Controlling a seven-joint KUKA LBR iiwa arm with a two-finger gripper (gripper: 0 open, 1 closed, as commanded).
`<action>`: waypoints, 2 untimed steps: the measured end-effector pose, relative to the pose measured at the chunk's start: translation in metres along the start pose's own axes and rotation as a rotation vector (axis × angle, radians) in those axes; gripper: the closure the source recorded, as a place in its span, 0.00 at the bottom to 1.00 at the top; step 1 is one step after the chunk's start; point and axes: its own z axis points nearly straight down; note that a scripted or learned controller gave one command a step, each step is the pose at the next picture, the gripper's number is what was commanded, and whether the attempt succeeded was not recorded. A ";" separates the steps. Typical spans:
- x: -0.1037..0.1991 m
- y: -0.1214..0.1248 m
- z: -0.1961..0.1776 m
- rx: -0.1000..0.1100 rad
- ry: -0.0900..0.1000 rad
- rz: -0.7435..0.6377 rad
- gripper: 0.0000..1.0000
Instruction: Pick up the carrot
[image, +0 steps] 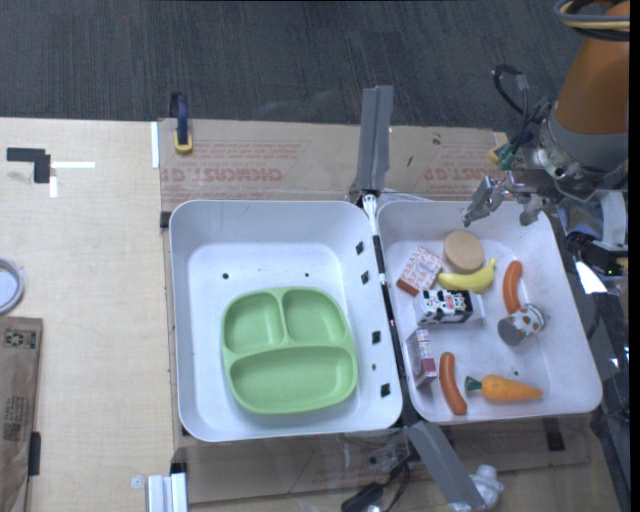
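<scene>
Green plastic of a divided plate (290, 347) sits in the left bin (190, 300), and in the right bin (570, 330) the carrot (510, 389) lies near the front edge, its orange tip pointing right, just right of a red sausage (451, 382). Further back in that bin I see a banana (468, 278) beside a milk carton (445, 306). My arm reaches in from the right, wrist bent down over the far right corner, and my gripper (507, 199) hangs there with fingers apart, holding nothing, well apart from the carrot.
</scene>
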 end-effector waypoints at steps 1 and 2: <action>-0.023 -0.052 0.115 0.000 0.001 -0.208 0.00; -0.019 -0.127 0.091 0.000 0.002 0.009 0.00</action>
